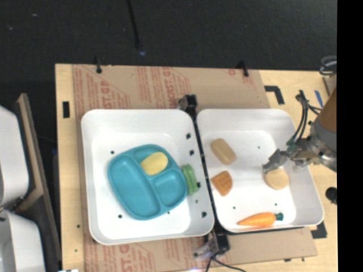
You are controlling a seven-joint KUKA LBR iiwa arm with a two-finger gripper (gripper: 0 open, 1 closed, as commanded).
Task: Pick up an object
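the claw [282, 162] hangs just over the pale round thing [277, 179]; its spread i cannot tell, so it may nudge it aside.

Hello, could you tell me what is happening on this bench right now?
A robot arm reaches in from the right over the right bin, its pincer low beside a pale round piece on the bin floor. Nothing shows between its fingers, so no pick is made yet. The same bin also holds a tan block, an orange waffle-like piece and a toy carrot. In the left bin lies a blue divided tray with a yellow piece in one compartment and a green item at its edge.
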